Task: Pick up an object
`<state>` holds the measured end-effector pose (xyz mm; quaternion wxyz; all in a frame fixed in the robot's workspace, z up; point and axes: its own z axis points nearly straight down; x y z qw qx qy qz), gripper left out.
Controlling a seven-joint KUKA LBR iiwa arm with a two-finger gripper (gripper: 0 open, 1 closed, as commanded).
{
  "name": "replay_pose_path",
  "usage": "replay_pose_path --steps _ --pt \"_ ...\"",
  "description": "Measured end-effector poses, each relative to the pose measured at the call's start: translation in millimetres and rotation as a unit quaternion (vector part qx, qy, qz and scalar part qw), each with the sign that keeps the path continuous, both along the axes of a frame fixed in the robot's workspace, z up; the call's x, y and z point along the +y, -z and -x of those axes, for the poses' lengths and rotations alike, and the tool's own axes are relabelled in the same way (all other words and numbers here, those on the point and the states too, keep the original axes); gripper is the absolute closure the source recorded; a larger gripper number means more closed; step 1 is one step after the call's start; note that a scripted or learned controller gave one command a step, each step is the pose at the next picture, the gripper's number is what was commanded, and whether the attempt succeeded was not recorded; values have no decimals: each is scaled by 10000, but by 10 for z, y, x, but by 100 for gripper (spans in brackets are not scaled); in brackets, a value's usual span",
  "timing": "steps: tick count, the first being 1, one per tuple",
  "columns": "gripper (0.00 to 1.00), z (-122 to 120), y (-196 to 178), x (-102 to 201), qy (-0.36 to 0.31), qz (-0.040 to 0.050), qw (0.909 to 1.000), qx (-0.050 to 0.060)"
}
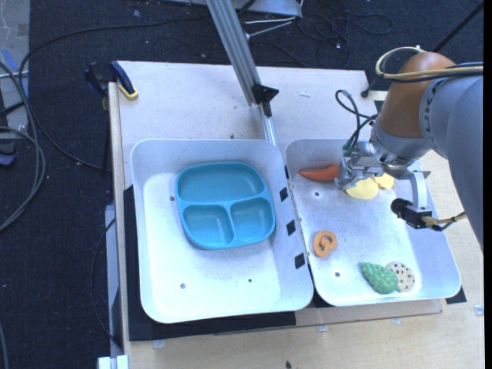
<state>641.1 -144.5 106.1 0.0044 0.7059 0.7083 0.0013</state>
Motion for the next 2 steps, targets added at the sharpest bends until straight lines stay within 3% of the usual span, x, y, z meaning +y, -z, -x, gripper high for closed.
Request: replay_pose_path --steps 2 --pt "100 -39 -864 49 1 -17 10000 14"
